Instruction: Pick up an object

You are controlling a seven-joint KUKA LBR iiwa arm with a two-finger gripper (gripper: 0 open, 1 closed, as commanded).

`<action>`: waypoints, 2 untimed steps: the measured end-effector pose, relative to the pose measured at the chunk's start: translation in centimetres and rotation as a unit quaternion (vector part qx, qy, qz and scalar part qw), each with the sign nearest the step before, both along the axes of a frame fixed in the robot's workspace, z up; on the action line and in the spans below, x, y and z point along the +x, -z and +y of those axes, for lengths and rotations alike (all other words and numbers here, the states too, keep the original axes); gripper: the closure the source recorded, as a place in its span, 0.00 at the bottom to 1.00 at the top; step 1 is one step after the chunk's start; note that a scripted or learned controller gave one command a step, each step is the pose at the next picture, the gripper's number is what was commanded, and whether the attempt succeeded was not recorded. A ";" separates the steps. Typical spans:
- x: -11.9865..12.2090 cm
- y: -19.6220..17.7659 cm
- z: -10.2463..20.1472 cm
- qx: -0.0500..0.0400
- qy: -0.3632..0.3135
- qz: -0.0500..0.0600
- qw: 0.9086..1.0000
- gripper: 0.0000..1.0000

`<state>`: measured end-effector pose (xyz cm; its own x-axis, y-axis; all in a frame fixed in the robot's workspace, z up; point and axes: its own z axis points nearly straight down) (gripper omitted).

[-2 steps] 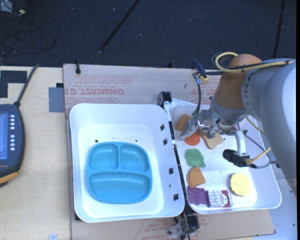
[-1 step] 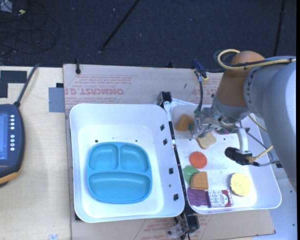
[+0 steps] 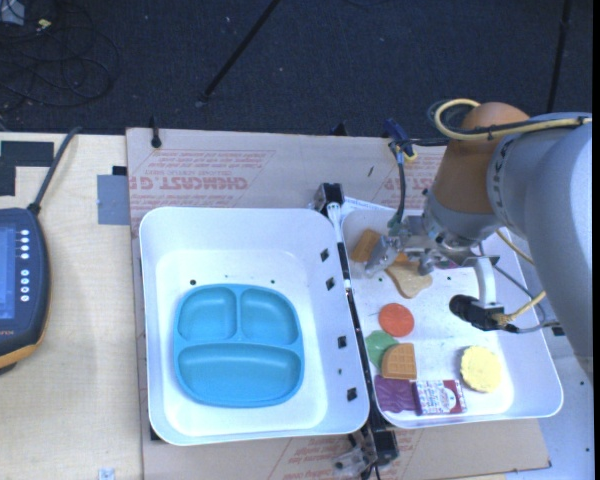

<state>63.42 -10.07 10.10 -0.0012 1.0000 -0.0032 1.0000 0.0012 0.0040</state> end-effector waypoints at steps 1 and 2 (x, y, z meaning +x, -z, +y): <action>-6.7 1.4 0.6 0.002 0.001 0.005 1.000 0.00; -9.9 1.4 1.3 0.003 0.001 0.005 1.000 0.00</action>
